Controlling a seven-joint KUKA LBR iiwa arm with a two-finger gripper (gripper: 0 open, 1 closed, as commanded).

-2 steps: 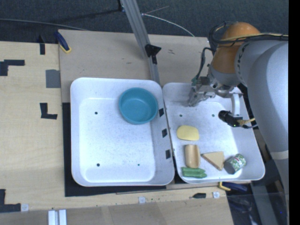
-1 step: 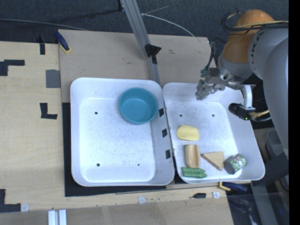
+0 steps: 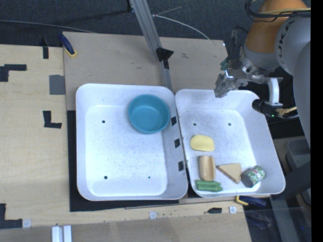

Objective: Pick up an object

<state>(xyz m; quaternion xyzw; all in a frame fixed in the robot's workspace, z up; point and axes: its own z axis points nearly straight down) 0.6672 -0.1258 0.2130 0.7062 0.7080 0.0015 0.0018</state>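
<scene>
end effector hangs over the far edge of the right bin, near its far-left corner; nothing sits between its tips, and i cannot tell from this angle whether they are spread or pressed together. arm is grey with an orange band, entering from the right.

right bin contents, all in the near half: yellow rounded piece; just nearer, a tan bread-like roll; a green bean-like piece at the near rim; a tan wedge beside the roll; a small crumpled can at the near-right corner, print too small to read.

left bin holds a blue bowl, upright, at its far-right corner. no legible writing on the worktop.
</scene>
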